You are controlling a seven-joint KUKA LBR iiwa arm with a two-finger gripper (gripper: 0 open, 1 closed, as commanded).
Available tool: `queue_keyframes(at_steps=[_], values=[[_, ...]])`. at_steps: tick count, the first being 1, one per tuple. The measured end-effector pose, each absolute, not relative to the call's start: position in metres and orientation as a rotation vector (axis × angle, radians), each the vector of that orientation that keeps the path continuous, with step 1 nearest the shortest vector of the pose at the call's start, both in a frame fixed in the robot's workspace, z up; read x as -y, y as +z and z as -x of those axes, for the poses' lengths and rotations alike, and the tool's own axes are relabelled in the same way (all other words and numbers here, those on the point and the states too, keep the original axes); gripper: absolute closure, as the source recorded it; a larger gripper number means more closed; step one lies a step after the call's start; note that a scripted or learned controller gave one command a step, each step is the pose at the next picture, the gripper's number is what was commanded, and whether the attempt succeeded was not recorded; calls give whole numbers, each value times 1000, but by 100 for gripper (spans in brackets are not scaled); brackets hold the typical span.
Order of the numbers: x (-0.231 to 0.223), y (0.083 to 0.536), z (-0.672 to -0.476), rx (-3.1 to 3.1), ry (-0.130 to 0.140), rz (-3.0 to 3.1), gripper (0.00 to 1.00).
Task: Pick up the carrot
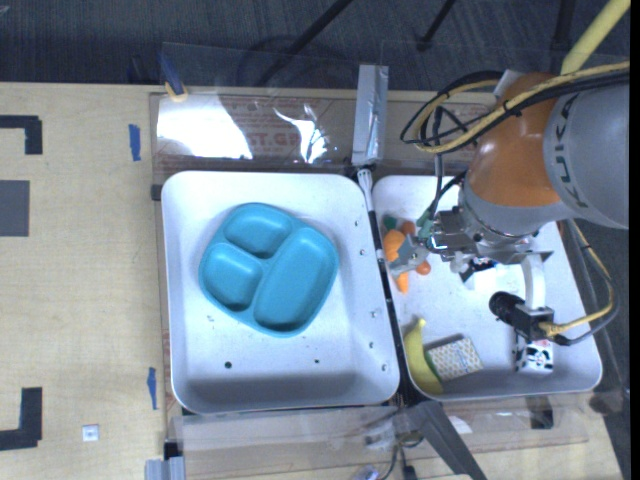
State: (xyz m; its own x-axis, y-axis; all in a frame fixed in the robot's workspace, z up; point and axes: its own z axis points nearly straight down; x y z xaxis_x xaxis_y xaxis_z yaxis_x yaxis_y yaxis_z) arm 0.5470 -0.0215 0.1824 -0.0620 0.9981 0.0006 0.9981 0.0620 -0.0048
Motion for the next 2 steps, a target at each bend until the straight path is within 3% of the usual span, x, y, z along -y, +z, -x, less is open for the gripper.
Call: queue_keyframes(at_steps=[1,2], values=[[22,190,-548,2284,7,2152,100],[-20,212,-564,2375,2,2057,100]])
